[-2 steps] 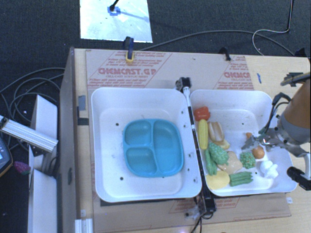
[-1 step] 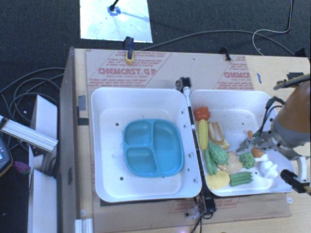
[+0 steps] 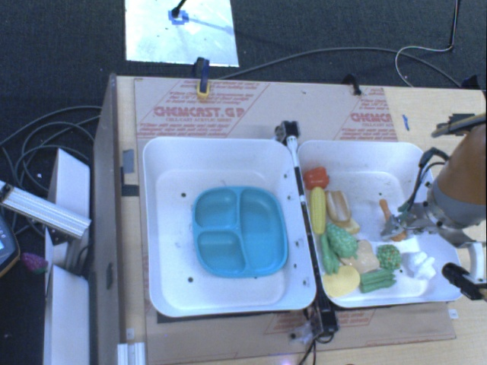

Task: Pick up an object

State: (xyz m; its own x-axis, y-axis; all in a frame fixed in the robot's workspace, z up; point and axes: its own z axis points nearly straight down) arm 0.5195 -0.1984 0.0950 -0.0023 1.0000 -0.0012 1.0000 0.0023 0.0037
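The right bin (image 3: 365, 162) holds a heap of toy foods: a red pepper (image 3: 316, 178), a yellow corn cob (image 3: 318, 210), a bread roll (image 3: 339, 206), a bumpy green vegetable (image 3: 342, 240), a broccoli floret (image 3: 389, 257), a green bean pod (image 3: 377, 281), a yellow piece (image 3: 341, 281), a white piece (image 3: 418, 264) and a small orange piece (image 3: 385, 207). My gripper (image 3: 397, 228) reaches in from the right, low in that bin, just right of the orange piece and above the broccoli. Nothing is visibly held.
The left bin (image 3: 175, 166) carries a blue divided plate (image 3: 239, 230). A metal divider bar (image 3: 300, 204) runs between the bins. The arm's grey body (image 3: 460, 181) overhangs the right bin's right edge. Cables lie on the dark floor to the left.
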